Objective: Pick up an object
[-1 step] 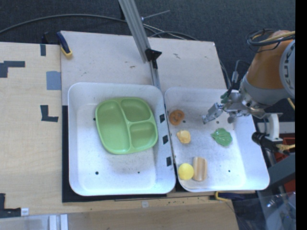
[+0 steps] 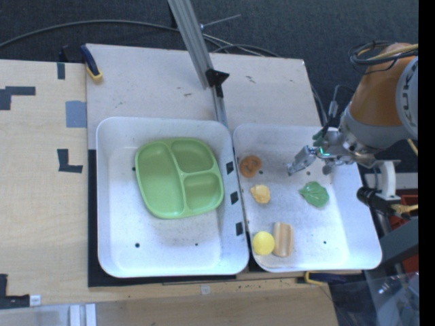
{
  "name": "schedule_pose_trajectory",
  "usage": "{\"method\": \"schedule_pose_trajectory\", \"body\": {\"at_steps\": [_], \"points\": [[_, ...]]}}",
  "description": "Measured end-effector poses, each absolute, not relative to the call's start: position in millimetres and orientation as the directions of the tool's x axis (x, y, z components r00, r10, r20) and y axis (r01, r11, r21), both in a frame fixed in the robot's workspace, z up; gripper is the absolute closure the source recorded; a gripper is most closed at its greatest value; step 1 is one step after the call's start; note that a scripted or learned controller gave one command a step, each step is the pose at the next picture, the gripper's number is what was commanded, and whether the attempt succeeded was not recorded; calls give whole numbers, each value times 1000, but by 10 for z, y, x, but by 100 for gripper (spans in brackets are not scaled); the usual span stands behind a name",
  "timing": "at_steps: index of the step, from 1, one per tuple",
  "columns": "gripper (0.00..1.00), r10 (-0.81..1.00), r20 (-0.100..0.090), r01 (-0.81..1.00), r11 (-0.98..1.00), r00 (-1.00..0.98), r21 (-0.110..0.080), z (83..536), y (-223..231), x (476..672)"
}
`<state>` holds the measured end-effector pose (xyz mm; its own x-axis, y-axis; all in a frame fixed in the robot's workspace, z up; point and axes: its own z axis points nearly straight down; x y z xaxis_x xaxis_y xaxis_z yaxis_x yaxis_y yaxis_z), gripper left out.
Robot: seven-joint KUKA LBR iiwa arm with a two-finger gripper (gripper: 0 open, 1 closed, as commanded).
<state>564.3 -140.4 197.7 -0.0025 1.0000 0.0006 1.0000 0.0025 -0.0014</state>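
You're looking down on two shallow white bins side by side on a worn, pale bench. The left bin [image 2: 115, 250] has a speckled, scuffed floor and holds a smooth, matte green plate [image 2: 179, 177] with rounded corners, moulded into three compartments. The right bin [image 2: 353, 250] holds five small pieces. A round orange-brown piece [image 2: 250, 166] lies near its left wall. Just below it sits a lumpy yellow-orange piece [image 2: 260, 194]. Lower down, a smooth yellow ball [image 2: 263, 243] is touching a tan, cylinder-shaped piece [image 2: 283, 240] that looks like a bread roll. To the right of the middle lies a crinkled green piece [image 2: 314, 194], leaf-like with a ragged edge.

The arm comes in from the right, its orange band and grey wrist over the bin's right rim. The gripper [image 2: 299, 163] is metallic and points leftward and downward at a slant into the right bin. Its tip sits just above and to the left of the crinkled green piece, apart from it. You can see nothing between the fingers, but how far apart they stand cannot be told at this size
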Motion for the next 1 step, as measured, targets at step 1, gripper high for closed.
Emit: {"method": "schedule_pose_trajectory", "body": {"at_steps": [1], "points": [[0, 1000, 0, 1000, 2, -2, -7, 1409, -1423, 5726]]}}
